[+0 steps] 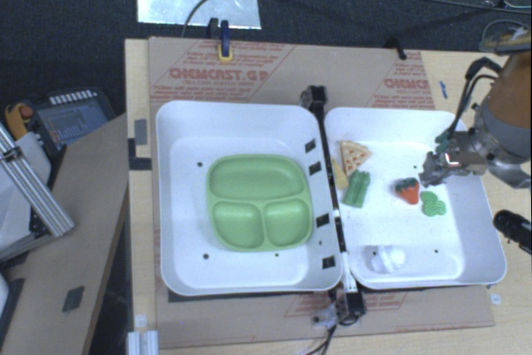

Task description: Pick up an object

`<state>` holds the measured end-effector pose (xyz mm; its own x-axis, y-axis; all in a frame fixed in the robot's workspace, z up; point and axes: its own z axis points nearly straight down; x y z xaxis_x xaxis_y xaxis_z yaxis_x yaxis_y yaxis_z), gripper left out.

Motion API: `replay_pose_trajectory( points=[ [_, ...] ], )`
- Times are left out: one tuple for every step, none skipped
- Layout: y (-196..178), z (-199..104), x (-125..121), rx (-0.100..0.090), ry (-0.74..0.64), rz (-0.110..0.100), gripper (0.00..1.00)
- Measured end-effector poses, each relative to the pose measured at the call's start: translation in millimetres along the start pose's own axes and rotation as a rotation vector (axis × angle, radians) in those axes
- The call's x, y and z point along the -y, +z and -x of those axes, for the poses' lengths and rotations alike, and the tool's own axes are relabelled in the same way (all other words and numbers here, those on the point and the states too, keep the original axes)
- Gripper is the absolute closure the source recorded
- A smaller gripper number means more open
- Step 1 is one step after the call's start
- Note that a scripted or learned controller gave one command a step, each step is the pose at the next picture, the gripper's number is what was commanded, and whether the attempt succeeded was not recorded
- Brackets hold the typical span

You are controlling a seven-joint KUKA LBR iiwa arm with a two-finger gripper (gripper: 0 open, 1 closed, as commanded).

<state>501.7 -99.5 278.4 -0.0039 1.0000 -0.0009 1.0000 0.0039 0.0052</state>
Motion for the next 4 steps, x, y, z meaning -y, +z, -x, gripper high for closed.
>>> replay_pose_trajectory(
  points=[
    [9,-55,-24,-0.002,-0.005,-0.002,1.0],
    [7,-111,-37,-0.003,-0.007,-0.002,1.0],
    [10,-162,-42,-0.003,-0.006,-0.003,1.0],
    [33,-210,-57,-0.002,-0.005,-0.005,1.0]
  ],
)
